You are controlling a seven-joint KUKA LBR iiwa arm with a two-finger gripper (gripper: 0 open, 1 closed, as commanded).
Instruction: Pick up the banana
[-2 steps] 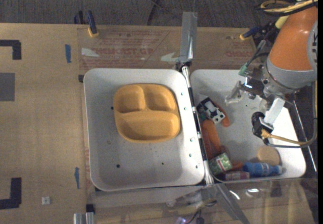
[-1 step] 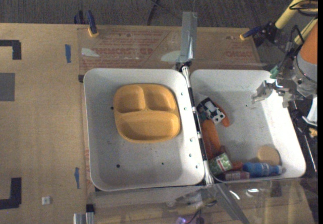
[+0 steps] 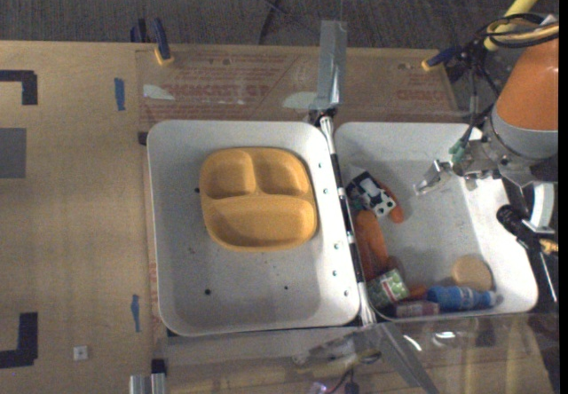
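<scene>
Banana hard to make out for sure; best guess the long orange piece (image 3: 371,243) lying by the left wall of the right bin (image 3: 497,237), though reads more orange than yellow, so unsure. Just above it a black-and-white item (image 3: 371,193) and a small orange bit (image 3: 397,213); just below, a green can (image 3: 388,286), then a blue bottle (image 3: 461,297) along the front wall and a tan round thing (image 3: 471,272) near the front right corner. Left bin (image 3: 177,277) with a yellow divided tray (image 3: 257,197), both bins side by side on the counter (image 3: 71,206). Gripper (image 3: 437,177) over the middle of the right bin, apart from the clutter, nothing seen in it; released or clenched, cannot tell. Step judged as approach, no grasp yet. Next move likely calls for shifting left toward the long piece, lining up across its short side, coming down without hitting the bin wall or the neighbours crowded at each end.
</scene>
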